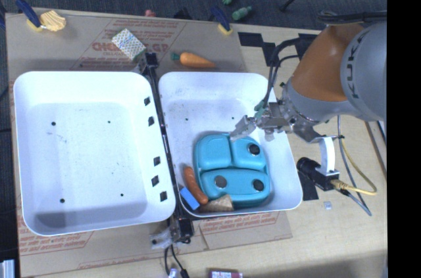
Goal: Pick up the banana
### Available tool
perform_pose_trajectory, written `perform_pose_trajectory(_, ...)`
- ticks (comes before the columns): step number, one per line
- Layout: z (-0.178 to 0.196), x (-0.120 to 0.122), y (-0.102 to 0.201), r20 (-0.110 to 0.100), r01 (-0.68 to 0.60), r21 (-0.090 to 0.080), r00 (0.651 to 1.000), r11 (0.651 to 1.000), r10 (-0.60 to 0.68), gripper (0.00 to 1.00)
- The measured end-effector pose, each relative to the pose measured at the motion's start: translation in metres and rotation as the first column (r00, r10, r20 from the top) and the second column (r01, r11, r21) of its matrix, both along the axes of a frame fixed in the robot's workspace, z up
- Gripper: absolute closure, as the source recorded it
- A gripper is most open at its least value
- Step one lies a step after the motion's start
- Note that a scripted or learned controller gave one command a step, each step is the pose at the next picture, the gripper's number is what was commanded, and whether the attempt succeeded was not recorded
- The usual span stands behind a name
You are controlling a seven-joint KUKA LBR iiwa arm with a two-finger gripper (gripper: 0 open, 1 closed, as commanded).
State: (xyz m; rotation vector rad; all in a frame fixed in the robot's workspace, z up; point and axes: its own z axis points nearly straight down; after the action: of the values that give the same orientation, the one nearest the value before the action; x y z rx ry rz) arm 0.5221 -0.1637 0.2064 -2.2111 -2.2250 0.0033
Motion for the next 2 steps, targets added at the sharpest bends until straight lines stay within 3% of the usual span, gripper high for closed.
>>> perform_pose_trajectory(1,0.046,0.003,0.058,0.001,0.070,-0.002,0.998,0.998,-0.070,0.00)
perform_pose_trajectory(2,0.078,-0.046,-0.032,0.003,0.019,-0.003,1.000,1.000,-0.019,0.00)
